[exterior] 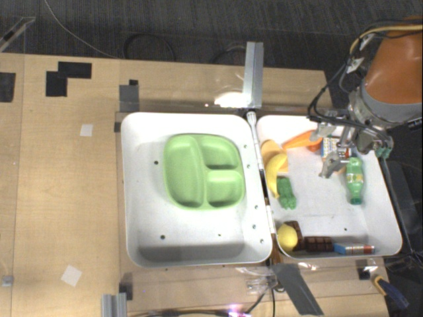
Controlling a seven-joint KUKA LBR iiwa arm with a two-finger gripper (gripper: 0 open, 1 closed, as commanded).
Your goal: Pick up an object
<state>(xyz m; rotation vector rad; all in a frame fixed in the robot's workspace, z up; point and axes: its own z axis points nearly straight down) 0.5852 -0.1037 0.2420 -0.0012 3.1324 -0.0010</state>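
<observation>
End effector (337,157) hovers in right bin (390,223); green bottle (355,180) beside it.

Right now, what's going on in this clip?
The arm's gripper hangs over the right bin, near a green bottle and an orange piece, with nothing visibly between its fingers. A banana, a lemon and other small items lie in that bin. The left bin holds a green tray.

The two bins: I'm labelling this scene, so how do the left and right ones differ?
The left bin holds one thing, a green divided tray; the right bin holds many small items, such as a banana and a green bottle. The gripper is over the right bin. Both are shallow and white.
</observation>
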